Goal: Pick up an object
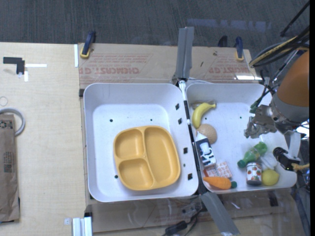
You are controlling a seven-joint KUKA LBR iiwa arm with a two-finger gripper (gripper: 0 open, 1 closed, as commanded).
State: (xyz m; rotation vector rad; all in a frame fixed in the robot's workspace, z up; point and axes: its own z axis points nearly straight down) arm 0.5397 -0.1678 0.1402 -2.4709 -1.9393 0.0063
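Observation:
The right bin [231, 96] holds a yellow banana [201, 113], a tan egg-shaped object [207, 132], a black and white box [206, 154], a red patterned packet [220, 170], an orange carrot [218, 183], a green bottle [252, 154], a small red can [254, 173] and a yellow lemon [270, 177]. My gripper [255, 130] hangs over the right part of this bin, just above the green bottle. Nothing shows between its fingers.
The left bin [98, 132] carries a yellow divided plate [146, 157]. A grey divider bar [184, 53] runs between the bins at the back. Brown cardboard [133, 63] lies behind them. A brown paper bag [7, 161] rests at the far left of the bench.

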